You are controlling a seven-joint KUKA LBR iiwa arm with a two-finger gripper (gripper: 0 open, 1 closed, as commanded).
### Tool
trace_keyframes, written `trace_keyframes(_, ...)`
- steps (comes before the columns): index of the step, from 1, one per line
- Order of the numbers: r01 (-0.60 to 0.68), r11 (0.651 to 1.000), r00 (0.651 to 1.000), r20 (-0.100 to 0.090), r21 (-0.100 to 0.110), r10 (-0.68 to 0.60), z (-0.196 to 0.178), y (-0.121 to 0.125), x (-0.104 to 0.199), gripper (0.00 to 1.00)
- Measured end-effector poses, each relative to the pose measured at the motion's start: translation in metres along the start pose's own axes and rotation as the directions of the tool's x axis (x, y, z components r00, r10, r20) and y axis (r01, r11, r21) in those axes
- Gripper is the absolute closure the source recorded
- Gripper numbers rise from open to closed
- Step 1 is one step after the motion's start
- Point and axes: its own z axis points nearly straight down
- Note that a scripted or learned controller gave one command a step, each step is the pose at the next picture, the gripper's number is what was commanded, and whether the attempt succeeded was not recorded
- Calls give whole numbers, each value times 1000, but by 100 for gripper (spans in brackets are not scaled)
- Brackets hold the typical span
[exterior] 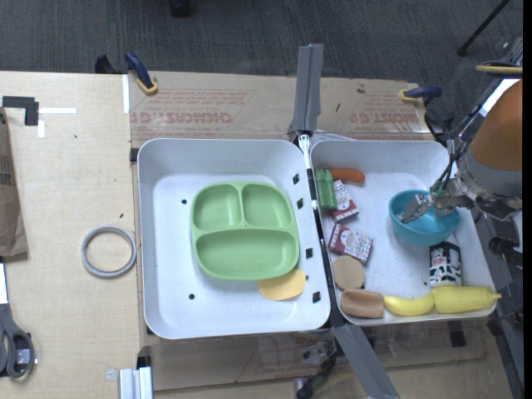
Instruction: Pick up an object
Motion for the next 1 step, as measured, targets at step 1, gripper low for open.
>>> trace_keyframes(1, 345, 939, 939, -1, 2, -345, 25, 14, 13, 0)
